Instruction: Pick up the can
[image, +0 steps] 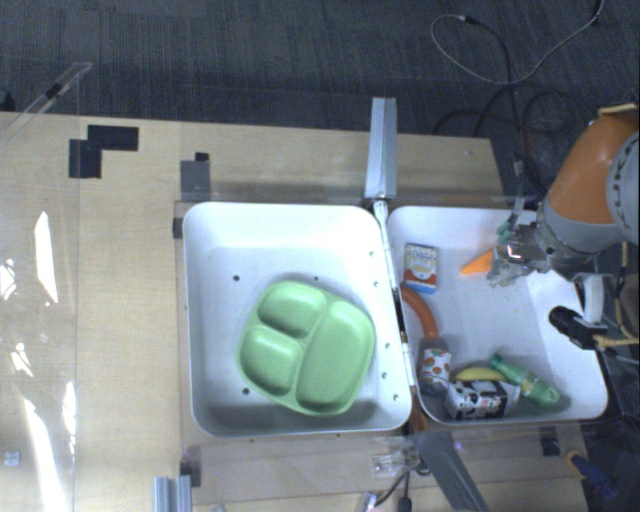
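Whether the hand (512, 252) is wide or narrow I cannot tell as it hovers beside an orange wedge (477, 265) in the right bin (590, 400), whose near edge holds the can (478, 400), lying sideways with a black-and-white patterned label, its writing unreadable.

Green divided tray (308, 346) in left bin (210, 300); sausage (423, 312), banana (477, 374), small carton (421, 267) in right bin (590, 400).

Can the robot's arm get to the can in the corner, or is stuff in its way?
Probably, but it looks tight. The can lies against the right bin's near wall, with a banana and a green toy touching it. The gripper is above the far end.
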